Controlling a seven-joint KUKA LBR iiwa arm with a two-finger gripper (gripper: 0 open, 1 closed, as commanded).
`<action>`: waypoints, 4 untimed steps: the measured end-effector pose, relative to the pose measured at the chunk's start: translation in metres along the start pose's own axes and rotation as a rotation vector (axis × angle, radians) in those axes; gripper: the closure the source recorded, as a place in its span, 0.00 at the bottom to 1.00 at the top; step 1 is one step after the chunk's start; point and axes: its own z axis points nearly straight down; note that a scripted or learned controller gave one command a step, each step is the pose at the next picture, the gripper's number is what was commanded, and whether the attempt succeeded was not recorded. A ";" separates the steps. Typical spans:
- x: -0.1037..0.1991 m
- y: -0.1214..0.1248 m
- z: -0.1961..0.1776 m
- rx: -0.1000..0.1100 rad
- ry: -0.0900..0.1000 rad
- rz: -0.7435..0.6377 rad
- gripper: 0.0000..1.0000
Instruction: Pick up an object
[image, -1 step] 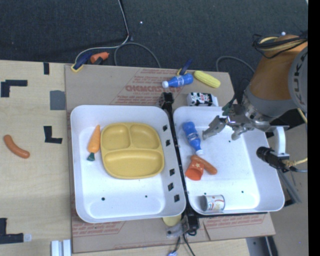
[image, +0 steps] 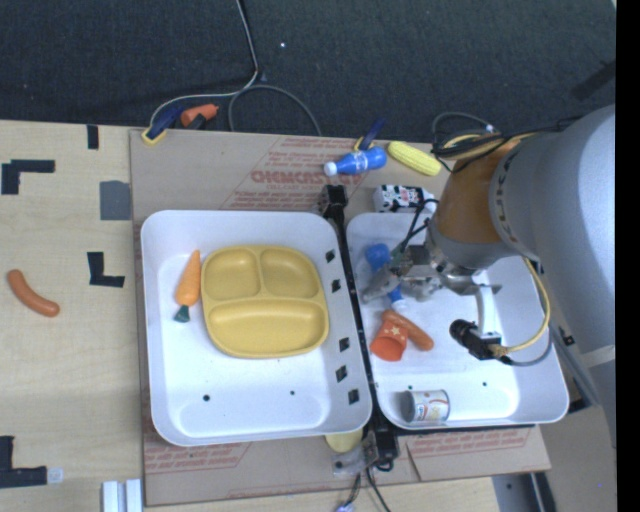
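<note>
Two bins. Left bin: one yellow tray, one carrot just left of tray. Right bin, right of tray: one orange cup beside one small carrot, one can near front wall, one blue object under gripper. Claw state: cannot tell.
</note>
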 end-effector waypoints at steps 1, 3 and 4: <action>0.000 0.051 -0.005 -0.004 0.001 0.001 0.00; 0.000 0.048 -0.005 -0.004 0.000 0.002 0.00; 0.001 0.043 -0.005 -0.005 0.000 0.003 0.00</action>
